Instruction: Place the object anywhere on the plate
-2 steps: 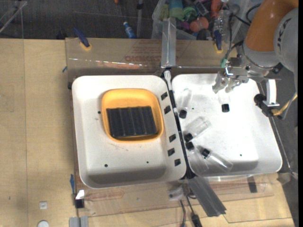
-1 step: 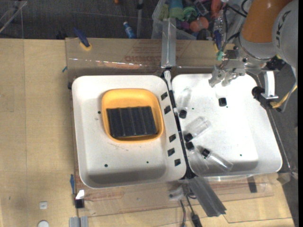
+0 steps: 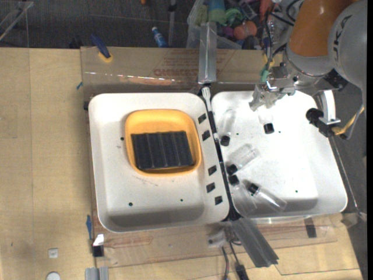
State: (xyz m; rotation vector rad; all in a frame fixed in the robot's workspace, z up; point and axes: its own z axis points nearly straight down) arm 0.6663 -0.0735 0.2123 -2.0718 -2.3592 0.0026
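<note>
The two white bins (image 3: 148,212) are showing smooth, faintly glossy plastic, the orange plate (image 3: 133,124) is looking like shiny plastic under a matt black ribbed insert (image 3: 162,150), while the bench (image 3: 41,156) is appearing as pale matt wood.

From my remote station, the grey arm with its orange band (image 3: 326,22) runs off the top-right edge above the gripper (image 3: 263,101), whose finger gap I cannot resolve; clear plastic vials (image 3: 245,155) below it blur into the white bin (image 3: 303,156).
</note>
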